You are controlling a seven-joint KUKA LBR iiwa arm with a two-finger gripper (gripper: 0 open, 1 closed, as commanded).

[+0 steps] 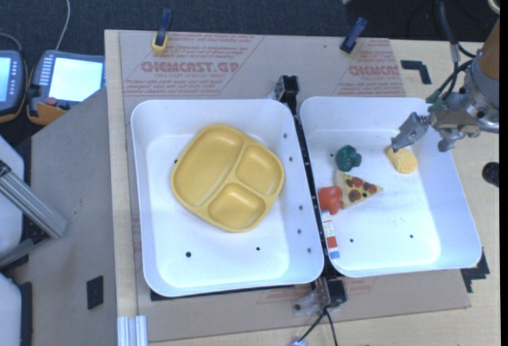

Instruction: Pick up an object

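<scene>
Yellow toy [403, 160], lying near the right bin's [444, 249] far right edge, sits beneath the claw [427, 133], fingers apart: approach step; next, descend and close on it.

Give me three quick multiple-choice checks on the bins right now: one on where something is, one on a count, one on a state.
1. Where does the yellow divided plate lie?
A. Left bin
B. Right bin
C. On the cardboard outside the bins

2. How many toy food pieces lie in the right bin?
A. Two
B. Four
C. Six

3. How does the yellow corn piece sit?
A. Stacked on the pizza slice
B. On the bin floor just under the gripper
C. Inside the plate

Answers:
1 A: the plate rests on the left bin's floor.
2 B: green piece, pizza slice, red piece, corn piece.
3 B: it lies apart from the other toys, beside the fingertips.
</scene>
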